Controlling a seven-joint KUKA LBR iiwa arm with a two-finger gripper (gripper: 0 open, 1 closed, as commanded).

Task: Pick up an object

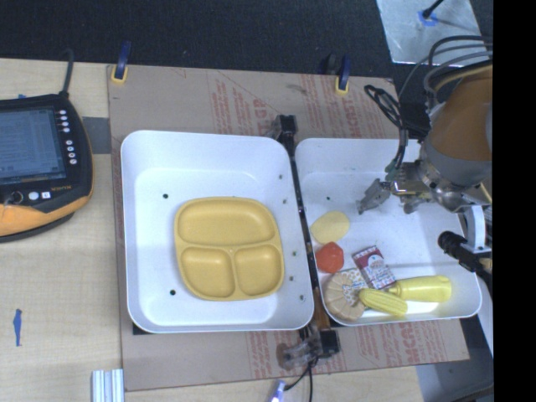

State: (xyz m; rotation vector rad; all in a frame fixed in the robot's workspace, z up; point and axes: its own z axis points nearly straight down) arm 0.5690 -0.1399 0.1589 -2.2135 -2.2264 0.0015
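My two-finger gripper hangs over the back part of the right-hand shallow white plastic bin, which serves here as the landmark. Its fingers are spread apart with nothing between them; one grey fingertip points toward the bin's left wall. My grey arm, with its orange band above the wrist, enters over the bin's right side.

Candidate objects, all lying in the front half of this bin and apart from my gripper:
- a pale yellow rounded toy, potato-like, near the left wall;
- a red tomato-shaped toy, just in front of the pale one and touching or nearly touching it;
- a round tan cracker-like disc, at the front left corner;
- a small red and white packet, towards the middle, just behind the disc;
- a yellow corn-cob toy, lying partly on the disc;
- a longer yellow cylindrical toy, along the front wall, its end beside the corn cob.

To the left of this bin, touching along the shared edge, lies the second white bin, holding a yellow three-compartment plastic plate. Further left rests a grey and orange handheld control pendant.
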